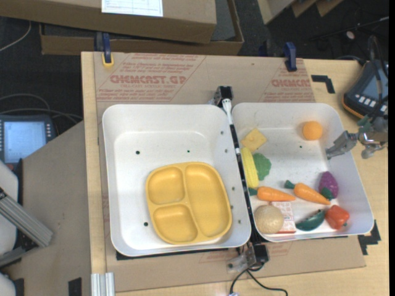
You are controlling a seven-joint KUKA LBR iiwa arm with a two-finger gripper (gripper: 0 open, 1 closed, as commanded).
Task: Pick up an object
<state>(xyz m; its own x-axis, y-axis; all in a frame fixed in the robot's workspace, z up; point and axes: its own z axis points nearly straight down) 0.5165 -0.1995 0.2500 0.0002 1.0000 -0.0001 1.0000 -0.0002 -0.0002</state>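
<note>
A cardboard-covered bench point(185, 79) carries two white bins. The left bin point(123, 134) holds a yellow divided plate point(187, 202). The right bin point(352, 184) holds toy food: an orange point(312, 130), carrots point(310, 193), corn point(249, 168). The gripper point(345, 143) hovers at its right rim, holding nothing I can see.

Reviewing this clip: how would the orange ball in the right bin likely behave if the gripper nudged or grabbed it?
The orange ball looks round and smooth, so a nudge would probably send it rolling. It sits apart from the other toys, near the right bin wall, so nothing would stop it early. Its curved surface may slip from the gripper.
</note>
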